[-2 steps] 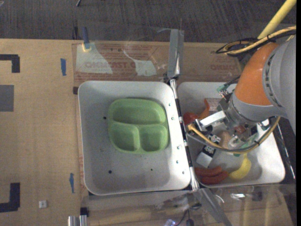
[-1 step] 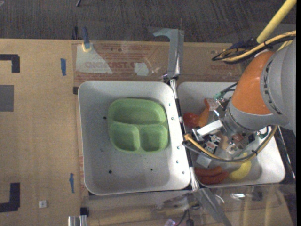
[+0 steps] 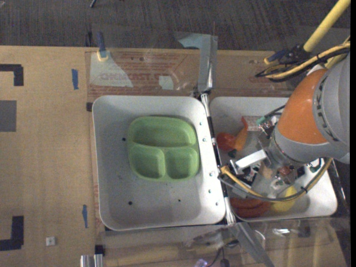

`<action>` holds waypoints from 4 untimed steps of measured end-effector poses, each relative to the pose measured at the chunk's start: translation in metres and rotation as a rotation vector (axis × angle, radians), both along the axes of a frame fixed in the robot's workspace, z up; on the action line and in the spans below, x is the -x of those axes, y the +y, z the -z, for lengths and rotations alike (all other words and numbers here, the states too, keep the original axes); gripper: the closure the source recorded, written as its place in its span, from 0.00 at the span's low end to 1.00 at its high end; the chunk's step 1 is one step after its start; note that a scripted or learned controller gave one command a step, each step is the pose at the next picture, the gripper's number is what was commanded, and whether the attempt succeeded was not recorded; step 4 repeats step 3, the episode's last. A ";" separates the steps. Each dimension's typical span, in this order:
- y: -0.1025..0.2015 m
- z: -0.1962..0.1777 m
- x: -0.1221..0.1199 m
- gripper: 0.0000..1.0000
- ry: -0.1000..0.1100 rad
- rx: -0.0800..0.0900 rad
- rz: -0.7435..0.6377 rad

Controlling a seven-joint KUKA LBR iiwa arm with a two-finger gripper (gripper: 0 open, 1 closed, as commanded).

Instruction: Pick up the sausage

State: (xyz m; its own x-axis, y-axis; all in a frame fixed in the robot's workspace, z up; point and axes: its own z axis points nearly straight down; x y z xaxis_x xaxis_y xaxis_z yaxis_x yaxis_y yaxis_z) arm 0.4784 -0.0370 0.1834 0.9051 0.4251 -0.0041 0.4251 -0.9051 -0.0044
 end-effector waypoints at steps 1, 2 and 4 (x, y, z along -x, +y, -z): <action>-0.005 0.000 0.000 0.00 -0.001 0.001 0.004; 0.001 0.000 0.000 0.00 -0.001 0.000 -0.045; 0.011 0.000 -0.001 0.00 -0.003 0.001 -0.033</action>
